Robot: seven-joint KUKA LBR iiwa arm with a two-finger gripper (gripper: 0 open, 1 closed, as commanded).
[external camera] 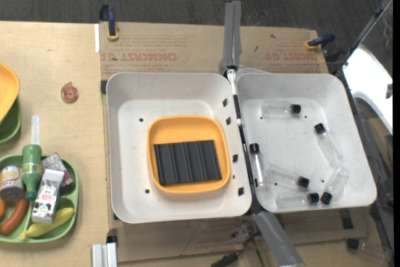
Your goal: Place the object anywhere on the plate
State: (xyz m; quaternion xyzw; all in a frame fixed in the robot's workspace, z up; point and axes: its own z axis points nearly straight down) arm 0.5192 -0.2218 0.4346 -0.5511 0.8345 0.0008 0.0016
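6 clear tubes [302, 182] with black caps lie scattered in the right bin [350, 103] - most toward its near and right sides, 1 against the dividing wall. In the left bin [125, 134] sits a yellow plate [187, 124] carrying a dark ridged slab [186, 161]. Further left, a green tray [65, 222] of toy food rests on the surface [50, 59].

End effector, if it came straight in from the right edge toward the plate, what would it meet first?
Likely the right bin rim, then the clear black-capped vials inside, if low; height unclear.
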